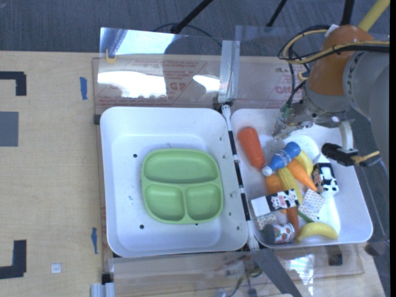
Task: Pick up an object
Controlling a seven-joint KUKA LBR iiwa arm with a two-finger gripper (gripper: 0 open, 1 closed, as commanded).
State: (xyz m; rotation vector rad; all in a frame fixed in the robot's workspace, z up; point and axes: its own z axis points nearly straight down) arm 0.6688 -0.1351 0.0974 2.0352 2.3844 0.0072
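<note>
The right bin [362, 218] holds a heap of toy items: an orange carrot-like piece [250, 146], a blue-capped bottle [283, 156], a yellow corn cob [288, 180], a black-and-white cow-print box [284, 200], a banana [318, 230] and a small can [282, 232]. My gripper [286, 125] hangs over the back of this bin, just behind the blue-capped bottle and to the right of the orange piece. I see nothing held in it.
The left bin [117, 135] contains a green three-compartment plate [182, 185]. A metal divider [230, 73] and clear panels stand behind the bins. The grey arm with its orange band [337, 45] and cables looms over the right bin's far corner.
</note>
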